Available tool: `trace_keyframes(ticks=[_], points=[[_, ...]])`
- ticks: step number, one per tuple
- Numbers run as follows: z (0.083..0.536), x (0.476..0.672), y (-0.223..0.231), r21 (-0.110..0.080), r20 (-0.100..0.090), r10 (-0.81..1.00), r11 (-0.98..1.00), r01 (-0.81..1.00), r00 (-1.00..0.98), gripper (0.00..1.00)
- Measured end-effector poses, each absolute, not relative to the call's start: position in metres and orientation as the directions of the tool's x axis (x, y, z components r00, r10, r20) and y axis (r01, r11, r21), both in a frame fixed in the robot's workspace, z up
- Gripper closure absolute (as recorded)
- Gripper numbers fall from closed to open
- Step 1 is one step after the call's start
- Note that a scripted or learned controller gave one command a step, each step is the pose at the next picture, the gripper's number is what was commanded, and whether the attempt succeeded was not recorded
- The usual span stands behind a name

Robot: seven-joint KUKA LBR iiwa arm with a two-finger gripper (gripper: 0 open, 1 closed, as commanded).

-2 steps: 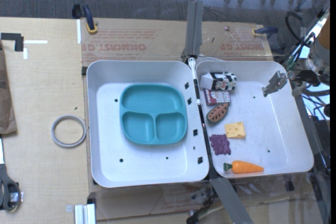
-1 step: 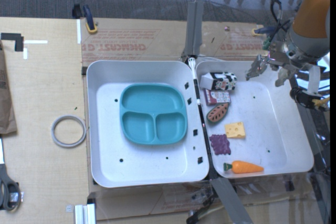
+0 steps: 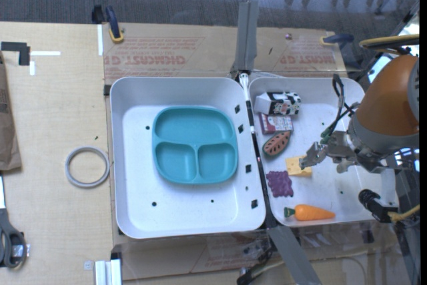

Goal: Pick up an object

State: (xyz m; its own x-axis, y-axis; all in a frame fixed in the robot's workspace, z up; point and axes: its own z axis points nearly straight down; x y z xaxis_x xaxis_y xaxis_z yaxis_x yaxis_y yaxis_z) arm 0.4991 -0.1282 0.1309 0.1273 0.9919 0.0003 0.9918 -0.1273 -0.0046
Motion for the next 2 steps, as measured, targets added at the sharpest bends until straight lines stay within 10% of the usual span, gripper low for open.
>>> trace_keyframes(ticks=[1,2], points=[[0.1396,0.4996,-0.1291,-0.004,0.0,0.991,-0.131,0.991,0.131,1.0],[0.1396,0.4996,-0.1291,-0.005,0.0,0.991,-0.13,0.991,0.13,0.0]])
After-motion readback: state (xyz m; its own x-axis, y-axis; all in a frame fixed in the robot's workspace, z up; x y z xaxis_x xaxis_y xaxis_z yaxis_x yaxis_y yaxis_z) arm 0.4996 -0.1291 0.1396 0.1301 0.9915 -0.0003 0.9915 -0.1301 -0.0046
